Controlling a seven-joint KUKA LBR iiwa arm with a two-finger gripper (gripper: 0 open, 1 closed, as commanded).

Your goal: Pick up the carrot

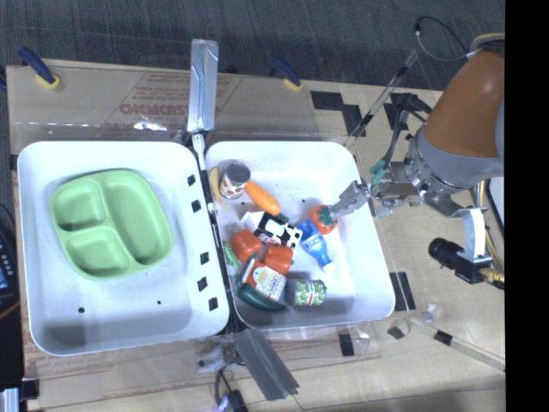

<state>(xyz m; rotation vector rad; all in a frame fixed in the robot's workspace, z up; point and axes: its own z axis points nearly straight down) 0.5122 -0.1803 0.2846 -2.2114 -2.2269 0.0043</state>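
Note:
The carrot (262,198) is a short orange piece lying at a slant in the upper left part of the right bin (364,269), just right of a small round can (233,178). My gripper (346,201) hangs over the right bin's right side, close to its rim, about a hand's width to the right of the carrot. Its tip is right above a small red-orange item with a green top (323,219). Nothing of the carrot is touched by the gripper.
The right bin also holds a black-and-white item (276,227), a blue bottle (314,247), a red vegetable (244,245), a red carton (273,275) and a green can (306,293). A green divided plate (110,221) lies in the left bin (120,324).

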